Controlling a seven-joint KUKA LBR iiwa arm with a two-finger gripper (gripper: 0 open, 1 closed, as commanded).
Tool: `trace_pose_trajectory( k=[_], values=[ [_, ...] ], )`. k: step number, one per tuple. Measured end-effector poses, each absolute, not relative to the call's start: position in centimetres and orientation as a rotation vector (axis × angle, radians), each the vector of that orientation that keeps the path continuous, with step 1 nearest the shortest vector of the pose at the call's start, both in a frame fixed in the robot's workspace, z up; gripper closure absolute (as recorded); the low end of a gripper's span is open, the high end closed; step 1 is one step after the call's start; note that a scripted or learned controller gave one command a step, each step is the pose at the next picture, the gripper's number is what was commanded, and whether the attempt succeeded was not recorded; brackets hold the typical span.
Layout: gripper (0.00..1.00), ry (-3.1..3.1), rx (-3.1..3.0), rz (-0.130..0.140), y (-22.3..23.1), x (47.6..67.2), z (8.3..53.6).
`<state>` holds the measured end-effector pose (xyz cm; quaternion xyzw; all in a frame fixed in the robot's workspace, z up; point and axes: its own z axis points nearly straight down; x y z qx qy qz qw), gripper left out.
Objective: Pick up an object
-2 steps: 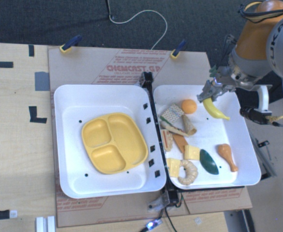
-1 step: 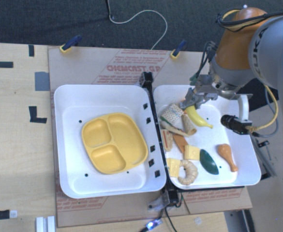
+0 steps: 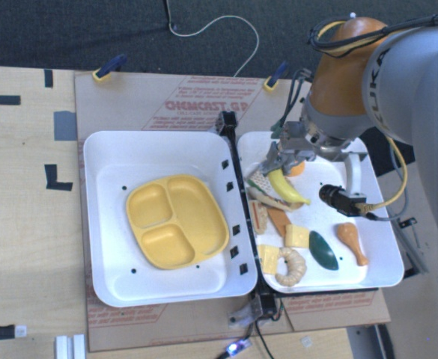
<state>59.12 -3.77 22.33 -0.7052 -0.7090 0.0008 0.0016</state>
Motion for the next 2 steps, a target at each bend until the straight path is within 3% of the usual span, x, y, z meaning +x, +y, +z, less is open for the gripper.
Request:
trace_pose_trajectory(
  k=[2],
  values=[
    [1.00,-2.226,-2.211,0.004,6.6,55.7,21.7]
  ],
)
